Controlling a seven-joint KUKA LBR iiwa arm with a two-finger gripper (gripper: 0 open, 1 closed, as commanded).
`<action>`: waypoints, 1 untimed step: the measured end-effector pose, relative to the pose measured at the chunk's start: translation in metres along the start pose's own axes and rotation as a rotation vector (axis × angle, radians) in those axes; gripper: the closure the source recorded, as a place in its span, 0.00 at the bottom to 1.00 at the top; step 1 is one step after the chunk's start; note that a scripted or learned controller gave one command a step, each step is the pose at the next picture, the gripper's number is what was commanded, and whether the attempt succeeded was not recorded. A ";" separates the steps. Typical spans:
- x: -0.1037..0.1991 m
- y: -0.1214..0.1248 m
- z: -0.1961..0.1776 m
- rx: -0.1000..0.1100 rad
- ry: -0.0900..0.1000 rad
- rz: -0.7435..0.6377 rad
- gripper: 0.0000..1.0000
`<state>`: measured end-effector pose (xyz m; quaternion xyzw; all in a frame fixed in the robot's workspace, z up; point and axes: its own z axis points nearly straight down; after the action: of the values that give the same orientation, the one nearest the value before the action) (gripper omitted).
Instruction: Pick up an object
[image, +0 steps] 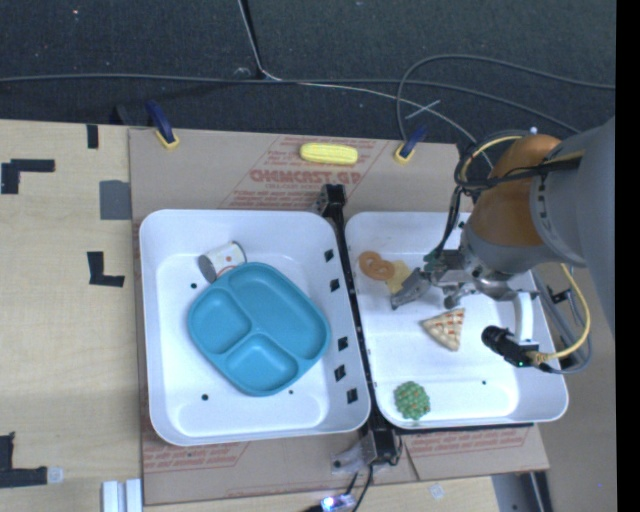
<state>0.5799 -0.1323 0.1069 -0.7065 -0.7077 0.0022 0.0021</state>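
My gripper (428, 294) hangs low over the right bin (500, 405), in its upper middle, with its fingers spread open and nothing between them. An orange ring-shaped pretzel (377, 266) lies just left of the left fingertip. A toy pizza slice (445, 328) lies just below and right of the gripper. A green broccoli piece (411, 399) rests near the bin's front edge.
The left bin (165, 400) holds a blue divided plate (258, 327) and a small white cup (222, 261) lying on its side at the plate's upper left. A yellow corn cob (328, 154) lies on the cardboard behind the bins. Cables loop around the wrist at right.
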 end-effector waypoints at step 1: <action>0.000 0.001 -0.013 -0.003 0.000 -0.002 1.00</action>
<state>0.5810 -0.1319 0.1196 -0.7060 -0.7082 0.0011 0.0010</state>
